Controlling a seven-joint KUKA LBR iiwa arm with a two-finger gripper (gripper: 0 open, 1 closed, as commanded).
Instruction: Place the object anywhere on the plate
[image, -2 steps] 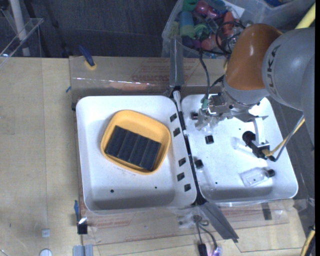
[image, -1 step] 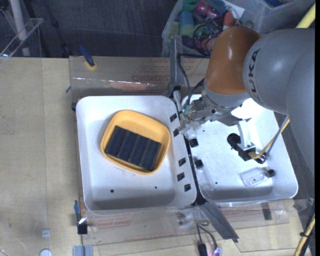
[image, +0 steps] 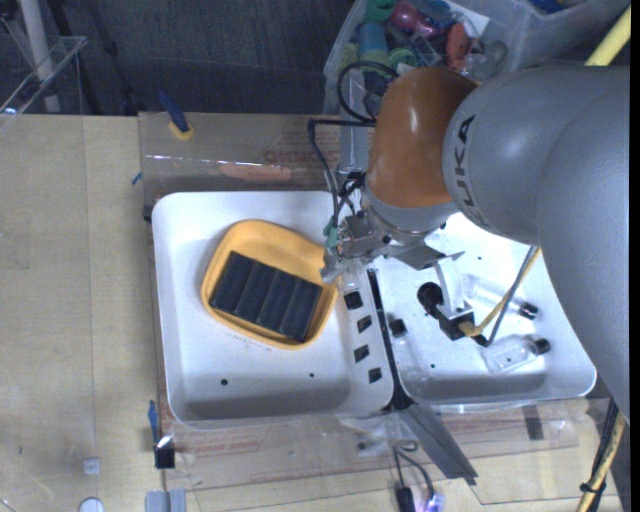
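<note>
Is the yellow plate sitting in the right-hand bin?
No, the yellow plate lies in the left bin, holding a dark ribbed object, while the right bin holds small parts.

The plate (image: 268, 283) in the left bin (image: 190, 370) is yellow, with a dark, nearly black ribbed rectangle (image: 266, 296) lying on it. Both bins are white; the right bin (image: 560, 375) shines brightly. The arm (image: 560, 150) is grey with an orange band (image: 415, 140). The bench (image: 70, 300) is pale tan wood.
</note>
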